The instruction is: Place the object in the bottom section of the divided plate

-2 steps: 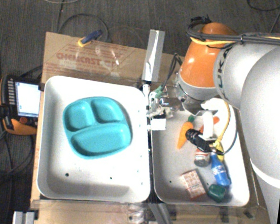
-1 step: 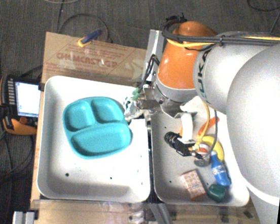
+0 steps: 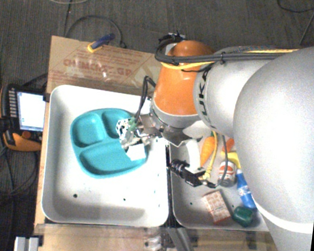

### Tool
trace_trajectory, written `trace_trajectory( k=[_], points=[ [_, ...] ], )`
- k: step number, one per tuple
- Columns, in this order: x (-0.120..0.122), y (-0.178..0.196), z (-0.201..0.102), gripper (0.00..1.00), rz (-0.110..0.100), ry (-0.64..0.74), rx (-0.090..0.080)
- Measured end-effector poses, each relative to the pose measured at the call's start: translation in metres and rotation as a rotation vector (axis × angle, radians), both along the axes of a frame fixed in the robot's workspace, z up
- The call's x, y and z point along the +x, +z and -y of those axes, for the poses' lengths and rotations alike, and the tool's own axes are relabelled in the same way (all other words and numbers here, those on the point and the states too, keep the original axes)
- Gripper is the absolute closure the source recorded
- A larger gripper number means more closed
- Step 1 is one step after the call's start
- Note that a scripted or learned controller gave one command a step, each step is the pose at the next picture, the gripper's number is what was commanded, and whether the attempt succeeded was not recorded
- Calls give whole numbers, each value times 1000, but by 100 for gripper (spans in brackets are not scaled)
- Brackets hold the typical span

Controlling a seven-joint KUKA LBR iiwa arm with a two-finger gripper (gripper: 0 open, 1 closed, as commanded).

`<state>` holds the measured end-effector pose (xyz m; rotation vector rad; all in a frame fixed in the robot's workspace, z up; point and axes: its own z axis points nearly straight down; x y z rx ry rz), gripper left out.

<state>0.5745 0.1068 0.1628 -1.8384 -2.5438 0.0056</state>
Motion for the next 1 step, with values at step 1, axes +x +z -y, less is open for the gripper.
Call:
trace_trajectory(
  k=[1],
  points=[
    [0, 0, 0, 0, 0, 0, 2]
  ],
)
